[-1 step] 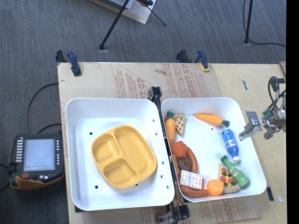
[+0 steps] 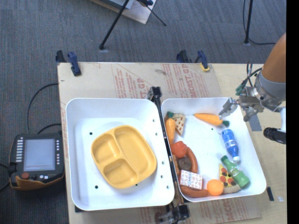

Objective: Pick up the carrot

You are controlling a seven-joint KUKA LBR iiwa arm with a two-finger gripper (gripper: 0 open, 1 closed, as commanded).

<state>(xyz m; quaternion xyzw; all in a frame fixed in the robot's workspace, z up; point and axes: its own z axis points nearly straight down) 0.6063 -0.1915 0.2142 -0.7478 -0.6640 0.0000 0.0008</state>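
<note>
arm (image 2: 275, 69) cut off at right edge; gripper (image 2: 230, 108) too small to read

orange carrot (image 2: 208, 119), yellow tray (image 2: 123, 156), blue bottle (image 2: 229, 143), green bottle (image 2: 235, 172), white bins (image 2: 74, 125), tan table (image 2: 121, 78).

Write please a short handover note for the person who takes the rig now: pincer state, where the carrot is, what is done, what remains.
Pincer: above the right bin's upper right corner, holding nothing; open or shut cannot be told.
Carrot: lying in the right bin near its top edge, just left of the pincer, above the blue bottle.
Done: arm is near the carrot.
Left: grasp the carrot and lift it.
</note>
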